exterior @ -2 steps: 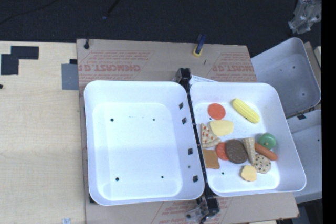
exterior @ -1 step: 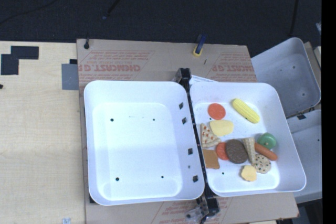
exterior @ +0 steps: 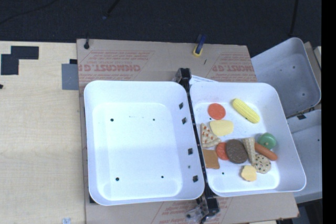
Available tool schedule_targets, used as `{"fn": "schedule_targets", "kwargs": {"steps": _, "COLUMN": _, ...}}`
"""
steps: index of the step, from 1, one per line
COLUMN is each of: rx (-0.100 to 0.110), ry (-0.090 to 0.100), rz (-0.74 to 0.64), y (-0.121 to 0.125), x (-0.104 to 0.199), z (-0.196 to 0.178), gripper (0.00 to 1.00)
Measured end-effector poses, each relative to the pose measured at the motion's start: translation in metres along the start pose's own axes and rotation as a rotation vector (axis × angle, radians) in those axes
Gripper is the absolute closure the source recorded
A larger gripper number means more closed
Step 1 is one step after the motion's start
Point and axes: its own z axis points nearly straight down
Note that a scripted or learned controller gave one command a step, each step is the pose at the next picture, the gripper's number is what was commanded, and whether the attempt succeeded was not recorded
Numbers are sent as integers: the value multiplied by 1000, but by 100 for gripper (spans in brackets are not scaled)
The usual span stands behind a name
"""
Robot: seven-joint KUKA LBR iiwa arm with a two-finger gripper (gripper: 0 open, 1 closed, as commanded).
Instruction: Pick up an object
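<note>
White plastic, 2 shallow bins side by side on a sheet of brown cardboard point(exterior: 131, 63) laid over the pale wooden bench point(exterior: 37, 139). The things to pick from all lie in the right bin point(exterior: 286, 165), none touching the left bin point(exterior: 134, 186). A yellow corn cob point(exterior: 245, 110) lies tilted near the far wall, with an orange-red disc point(exterior: 216, 111) just beside it. Below those sit a pale yellow piece point(exterior: 221, 127) and a waffle-patterned wedge point(exterior: 208, 136), touching. Nearer me is a tight cluster: a brown square cracker point(exterior: 211, 159), a dark round cookie point(exterior: 236, 151), a green ball point(exterior: 268, 140), an orange carrot point(exterior: 265, 152), a speckled biscuit point(exterior: 261, 165) and a small yellow lump point(exterior: 249, 173). A grey metal tray point(exterior: 291, 71) leans at the far right. As for the gripper – open or closed, holding or not – I cannot tell.
</note>
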Motion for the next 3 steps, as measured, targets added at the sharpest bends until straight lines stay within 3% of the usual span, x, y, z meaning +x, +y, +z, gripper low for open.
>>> {"fn": "schedule_targets", "kwargs": {"steps": 1, "rx": 2, "ry": 1, "rz": -2, "y": 0, "x": 1, "z": 1, "gripper": 0}}
{"fn": "schedule_targets", "kwargs": {"steps": 2, "rx": 15, "ry": 6, "rz": 5, "y": -12, "x": 19, "z": 136, "gripper": 0}}
{"fn": "schedule_targets", "kwargs": {"steps": 3, "rx": 2, "ry": 1, "rz": 0, "y": -10, "x": 18, "z": 117, "gripper": 100}}
